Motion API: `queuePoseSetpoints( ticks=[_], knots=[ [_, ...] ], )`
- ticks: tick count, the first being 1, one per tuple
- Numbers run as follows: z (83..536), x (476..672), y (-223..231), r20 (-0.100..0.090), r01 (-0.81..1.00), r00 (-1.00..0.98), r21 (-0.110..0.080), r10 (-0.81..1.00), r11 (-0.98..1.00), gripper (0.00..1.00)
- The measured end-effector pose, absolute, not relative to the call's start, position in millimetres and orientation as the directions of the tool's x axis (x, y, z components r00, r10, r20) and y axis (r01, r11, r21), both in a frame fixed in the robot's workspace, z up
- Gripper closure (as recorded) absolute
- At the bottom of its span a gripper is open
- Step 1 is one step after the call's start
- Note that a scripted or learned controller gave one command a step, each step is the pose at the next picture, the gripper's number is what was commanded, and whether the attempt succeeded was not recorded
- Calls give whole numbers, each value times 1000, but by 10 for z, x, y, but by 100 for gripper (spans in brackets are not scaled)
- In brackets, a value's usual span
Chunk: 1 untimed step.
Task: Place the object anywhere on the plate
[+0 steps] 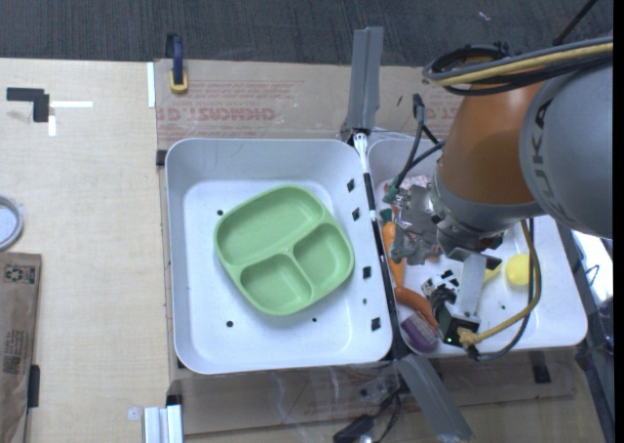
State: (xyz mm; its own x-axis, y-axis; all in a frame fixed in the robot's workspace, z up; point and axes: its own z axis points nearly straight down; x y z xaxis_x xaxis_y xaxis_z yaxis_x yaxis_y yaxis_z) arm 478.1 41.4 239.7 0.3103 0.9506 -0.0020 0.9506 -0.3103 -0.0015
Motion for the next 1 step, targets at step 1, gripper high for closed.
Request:
queuePoseSetpoints(
  ticks=[1],
  knots=[
    [2609, 5482, 603, -4, 981, 195, -3, 981, -195, 100]
  ],
)
